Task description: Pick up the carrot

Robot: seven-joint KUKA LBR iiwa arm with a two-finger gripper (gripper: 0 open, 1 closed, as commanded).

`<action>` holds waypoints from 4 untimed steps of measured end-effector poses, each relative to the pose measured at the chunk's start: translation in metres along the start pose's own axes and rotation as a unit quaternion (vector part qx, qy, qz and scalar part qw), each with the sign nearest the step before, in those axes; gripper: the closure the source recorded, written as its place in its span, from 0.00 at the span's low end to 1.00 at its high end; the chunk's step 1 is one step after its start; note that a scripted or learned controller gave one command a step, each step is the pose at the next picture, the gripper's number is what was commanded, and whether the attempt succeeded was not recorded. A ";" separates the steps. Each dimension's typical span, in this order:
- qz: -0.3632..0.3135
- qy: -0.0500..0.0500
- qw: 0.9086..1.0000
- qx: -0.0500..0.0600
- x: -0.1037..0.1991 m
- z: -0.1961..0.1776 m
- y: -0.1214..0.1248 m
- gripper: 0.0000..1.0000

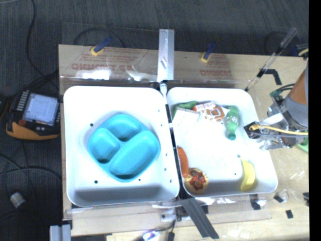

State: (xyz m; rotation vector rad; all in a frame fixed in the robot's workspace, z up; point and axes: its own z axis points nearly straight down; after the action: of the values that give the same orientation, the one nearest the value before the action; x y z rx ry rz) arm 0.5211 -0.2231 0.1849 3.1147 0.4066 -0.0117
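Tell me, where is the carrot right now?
The carrot lies in the right bin, against its left wall near the front, just above a round reddish item. The gripper is at the bin's right edge.

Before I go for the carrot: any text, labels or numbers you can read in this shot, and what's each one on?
Nothing reads clearly.
Clear sheet behind the bins: faint red print, too blurred to read.
Packet in the right bin: orange and white print, too small to read.
Handheld screen at left: lit, with no characters that can be made out.
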 end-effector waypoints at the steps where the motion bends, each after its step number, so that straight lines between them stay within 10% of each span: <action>1: -0.116 0.001 0.993 0.001 0.006 0.064 0.002 1.00; 2: 0.008 0.000 1.000 0.000 -0.023 -0.020 -0.005 1.00; 4: -0.118 0.001 0.993 0.002 -0.017 0.065 -0.087 1.00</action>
State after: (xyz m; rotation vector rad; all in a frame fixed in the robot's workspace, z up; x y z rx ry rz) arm 0.4817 -0.1434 0.1203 3.0502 0.7732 -0.0111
